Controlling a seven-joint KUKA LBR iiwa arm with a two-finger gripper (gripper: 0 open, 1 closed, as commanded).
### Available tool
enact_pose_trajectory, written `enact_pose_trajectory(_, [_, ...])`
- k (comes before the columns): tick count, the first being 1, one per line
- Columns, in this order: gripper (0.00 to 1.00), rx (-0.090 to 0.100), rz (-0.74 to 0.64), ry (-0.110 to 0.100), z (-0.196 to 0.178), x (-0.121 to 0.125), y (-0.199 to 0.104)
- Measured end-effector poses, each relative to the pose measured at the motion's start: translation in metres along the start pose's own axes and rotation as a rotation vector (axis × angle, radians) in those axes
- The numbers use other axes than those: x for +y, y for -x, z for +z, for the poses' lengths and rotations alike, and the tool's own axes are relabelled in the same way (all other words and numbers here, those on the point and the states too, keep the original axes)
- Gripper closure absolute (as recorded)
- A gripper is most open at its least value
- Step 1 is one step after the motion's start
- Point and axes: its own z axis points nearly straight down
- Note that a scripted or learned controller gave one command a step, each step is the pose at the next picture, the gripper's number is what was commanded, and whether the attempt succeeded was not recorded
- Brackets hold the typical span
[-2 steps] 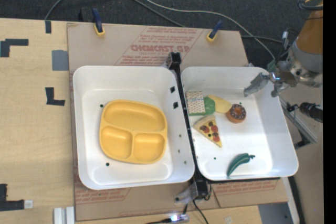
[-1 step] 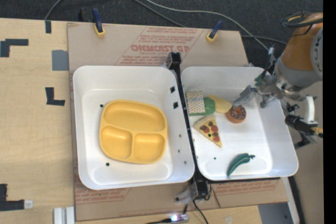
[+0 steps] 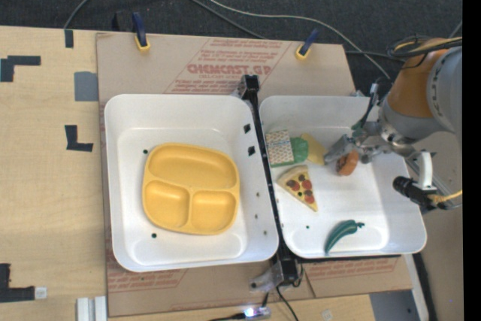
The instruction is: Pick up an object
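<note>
The small orange-brown object [image 3: 347, 162] lies in the right bin [image 3: 406, 240], at about three o'clock from the bin's centre, and the pincer [image 3: 353, 150] is seen directly over it in the camera view. The object is touched or nearly touched by the pincer (contact cannot be confirmed at this slant), and whether the pincer is apart, together or clamped cannot be told. For the step in hand, the grasp would best be centred on the object before any lift, and the lift kept straight so the object is not dragged. The object looks rounded and lumpy, orange with a darker brown part, and is judged likely to roll.
</note>
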Motion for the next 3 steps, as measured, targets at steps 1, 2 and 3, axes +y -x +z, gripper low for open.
enact_pose_trajectory(1, [1.0,-0.001,-0.001,0.004,-0.014,0.002,0.0])
enact_pose_trajectory(2, [1.0,0.001,0.001,0.003,-0.06,-0.002,0.005])
enact_pose_trajectory(3, [1.0,-0.001,0.0,0.006,-0.123,-0.001,0.009])
